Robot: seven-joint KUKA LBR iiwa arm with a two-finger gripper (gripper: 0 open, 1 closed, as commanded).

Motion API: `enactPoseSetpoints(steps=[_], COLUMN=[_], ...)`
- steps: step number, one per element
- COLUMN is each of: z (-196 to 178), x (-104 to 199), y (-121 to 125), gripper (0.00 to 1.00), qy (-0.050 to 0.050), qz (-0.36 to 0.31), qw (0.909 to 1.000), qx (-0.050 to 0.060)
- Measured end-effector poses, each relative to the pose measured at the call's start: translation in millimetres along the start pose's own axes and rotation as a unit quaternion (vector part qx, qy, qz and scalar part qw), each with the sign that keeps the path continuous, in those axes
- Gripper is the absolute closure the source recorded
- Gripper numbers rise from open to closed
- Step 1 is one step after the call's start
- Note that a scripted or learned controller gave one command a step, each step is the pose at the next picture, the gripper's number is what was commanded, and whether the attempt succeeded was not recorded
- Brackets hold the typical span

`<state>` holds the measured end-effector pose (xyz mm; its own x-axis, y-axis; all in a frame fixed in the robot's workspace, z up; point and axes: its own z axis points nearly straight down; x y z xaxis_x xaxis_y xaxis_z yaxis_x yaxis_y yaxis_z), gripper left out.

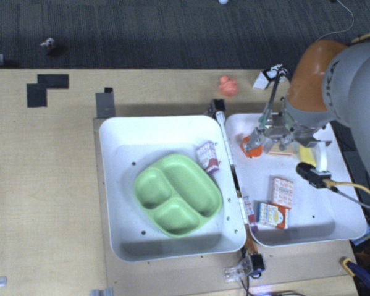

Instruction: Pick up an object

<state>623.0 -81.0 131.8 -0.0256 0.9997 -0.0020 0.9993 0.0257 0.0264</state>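
Note:
My gripper hangs low over the far part of the right bin. A small orange-red object lies right at its left side, touching or nearly touching it; I cannot tell whether it is held. A tan block and a yellow piece lie just right of the gripper, partly hidden by it. Nearer the front of that bin lie a patterned card box and a colourful small box.
The left bin holds a green divided plate and a small red-and-white packet by its right wall. A pink object lies on the bench behind the bins. The arm covers the right bin's far right corner.

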Motion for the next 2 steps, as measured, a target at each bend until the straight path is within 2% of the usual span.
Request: enactPoseSetpoints(steps=[1, 2], z=[-11.1, -11.0], x=[0.8, 0.7], y=[1.7, 1.6], gripper=[1.00, 0.00], qy=[0.000, 0.000], qz=[-0.002, -0.002], qw=[1.0000, 1.0000], qx=[-0.002, -0.002])
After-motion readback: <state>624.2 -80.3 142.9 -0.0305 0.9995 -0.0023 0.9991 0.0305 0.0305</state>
